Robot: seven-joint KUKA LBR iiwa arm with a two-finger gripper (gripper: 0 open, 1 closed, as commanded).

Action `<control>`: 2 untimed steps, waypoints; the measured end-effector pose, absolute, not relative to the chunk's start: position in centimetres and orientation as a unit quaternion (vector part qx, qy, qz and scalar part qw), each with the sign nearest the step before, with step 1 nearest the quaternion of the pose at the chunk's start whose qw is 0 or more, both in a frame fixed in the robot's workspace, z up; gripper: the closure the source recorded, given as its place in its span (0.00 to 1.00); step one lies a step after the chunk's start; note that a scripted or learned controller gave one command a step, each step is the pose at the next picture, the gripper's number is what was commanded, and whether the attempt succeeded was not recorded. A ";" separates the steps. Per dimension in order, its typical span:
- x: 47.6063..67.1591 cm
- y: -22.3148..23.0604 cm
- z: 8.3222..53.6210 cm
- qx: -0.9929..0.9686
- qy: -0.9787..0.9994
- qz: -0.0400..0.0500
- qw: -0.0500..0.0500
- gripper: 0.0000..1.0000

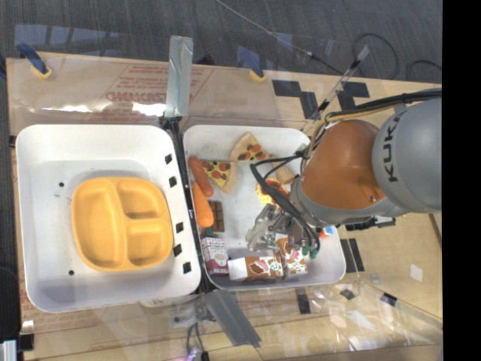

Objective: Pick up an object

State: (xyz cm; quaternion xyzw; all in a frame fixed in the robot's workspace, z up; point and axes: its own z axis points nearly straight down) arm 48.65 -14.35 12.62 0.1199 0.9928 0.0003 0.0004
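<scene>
We see the arm [376, 164] reaching from the right, wrist bent down over the right bin [331, 265]; tool [274, 232] low near its front edge among toy food items [259, 265]. Tool state: cannot tell.

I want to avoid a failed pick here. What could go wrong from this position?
1. The tool hangs low in the right bin, among crowded toy food; it may close on two items or on none.
2. The packets lie against the near wall, so a finger could hit the rim.
3. The arm covers part of the bin, hiding items from the camera.
</scene>
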 end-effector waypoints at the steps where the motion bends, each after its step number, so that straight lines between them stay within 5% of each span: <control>1: 53.5 -12.3 9.1 0.279 0.960 0.000 0.000 1.00; 2: 54.5 -12.5 28.1 0.337 0.942 0.001 0.006 1.00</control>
